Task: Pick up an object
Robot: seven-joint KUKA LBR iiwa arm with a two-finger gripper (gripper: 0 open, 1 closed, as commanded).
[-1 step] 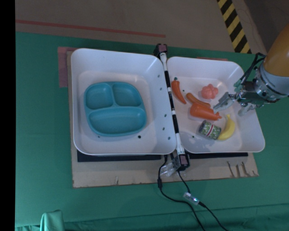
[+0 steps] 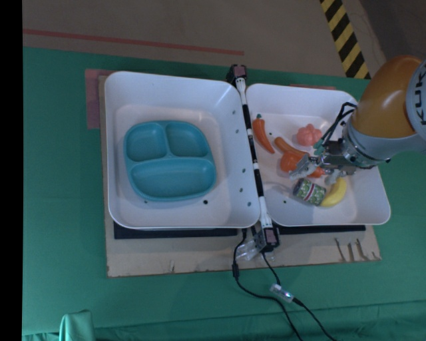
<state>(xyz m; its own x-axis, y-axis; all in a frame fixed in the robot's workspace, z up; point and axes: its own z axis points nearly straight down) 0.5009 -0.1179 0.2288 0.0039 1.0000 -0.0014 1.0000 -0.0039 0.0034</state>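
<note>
While above the bin, jaws [image 2: 311, 163] over orange carrot [image 2: 290, 160].

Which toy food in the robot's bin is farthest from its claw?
The orange chili pepper with the green stem, lying alone by the bin's left wall. The pink toy, carrot, can and banana all crowd around the gripper.

Green cloth [image 2: 60, 166] over the bench, brown floor [image 2: 166, 20], yellow-black hazard stripe [image 2: 346, 33]
</note>
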